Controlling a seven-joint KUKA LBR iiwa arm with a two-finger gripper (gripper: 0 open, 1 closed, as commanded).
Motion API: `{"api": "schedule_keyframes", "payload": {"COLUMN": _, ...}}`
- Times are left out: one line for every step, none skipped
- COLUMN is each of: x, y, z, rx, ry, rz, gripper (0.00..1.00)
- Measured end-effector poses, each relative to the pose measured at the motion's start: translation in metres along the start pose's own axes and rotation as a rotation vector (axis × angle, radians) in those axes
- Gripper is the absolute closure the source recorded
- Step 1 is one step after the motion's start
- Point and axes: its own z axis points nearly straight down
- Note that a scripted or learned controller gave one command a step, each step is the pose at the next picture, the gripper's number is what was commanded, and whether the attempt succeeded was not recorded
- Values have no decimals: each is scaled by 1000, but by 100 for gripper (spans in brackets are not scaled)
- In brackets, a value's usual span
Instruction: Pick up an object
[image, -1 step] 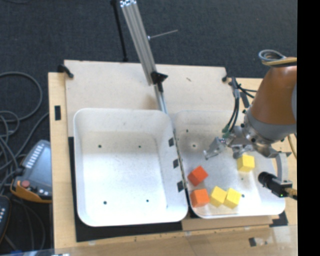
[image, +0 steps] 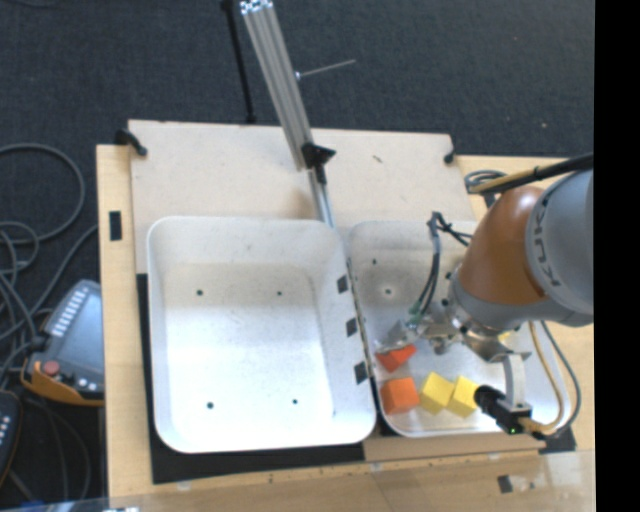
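My gripper is low inside the right bin, reaching in from the right under the grey and orange arm. A small orange piece lies just below and left of it, very close; whether they touch is not clear. Nearer the bin's front wall sit an orange cube and two yellow blocks in a row. The arm's body covers the right part of this bin.
The left bin lies beside the right one, a shared wall between them. A slanted aluminium post rises from behind the bins. Cables and a handheld pendant lie off the bench's left side.
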Motion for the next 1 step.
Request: {"api": "schedule_keyframes", "payload": {"x": -9, "y": -19, "z": 29, "rx": -3, "ry": -5, "rz": 1, "gripper": 0}}
